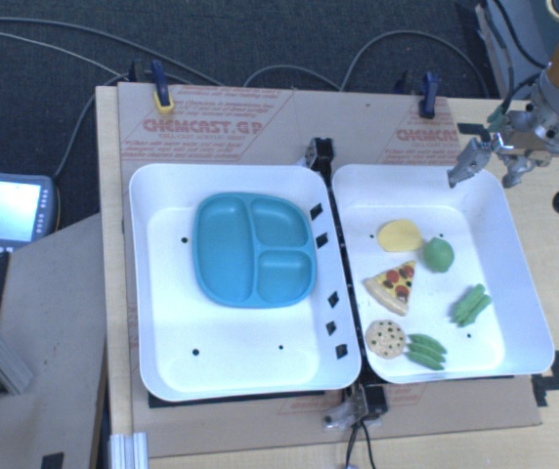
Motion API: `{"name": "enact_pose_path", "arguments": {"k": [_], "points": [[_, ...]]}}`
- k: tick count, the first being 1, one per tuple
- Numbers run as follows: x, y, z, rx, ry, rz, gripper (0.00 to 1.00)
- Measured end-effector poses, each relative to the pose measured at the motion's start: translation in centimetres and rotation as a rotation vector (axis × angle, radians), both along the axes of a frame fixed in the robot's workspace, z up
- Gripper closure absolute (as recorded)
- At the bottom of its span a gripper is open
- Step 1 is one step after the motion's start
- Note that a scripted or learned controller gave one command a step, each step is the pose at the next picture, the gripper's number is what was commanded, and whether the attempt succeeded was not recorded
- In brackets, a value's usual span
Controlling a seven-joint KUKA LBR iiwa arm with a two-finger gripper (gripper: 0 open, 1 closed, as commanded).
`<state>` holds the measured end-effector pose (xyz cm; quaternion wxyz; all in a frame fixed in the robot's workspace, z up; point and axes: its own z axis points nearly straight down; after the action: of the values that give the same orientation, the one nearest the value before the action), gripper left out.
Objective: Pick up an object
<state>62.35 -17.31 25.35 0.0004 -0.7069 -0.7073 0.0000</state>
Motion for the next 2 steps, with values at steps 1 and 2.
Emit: {"name": "enact_pose_path", "arguments": {"k": [1, 2], "points": [[-0.6, 0.4, -6.1, 0.002, 0.007, 0.0, 0.0], [-0.9, 1.2, -10.8, 0.001, 0.005, 0.0, 0.0]]}}
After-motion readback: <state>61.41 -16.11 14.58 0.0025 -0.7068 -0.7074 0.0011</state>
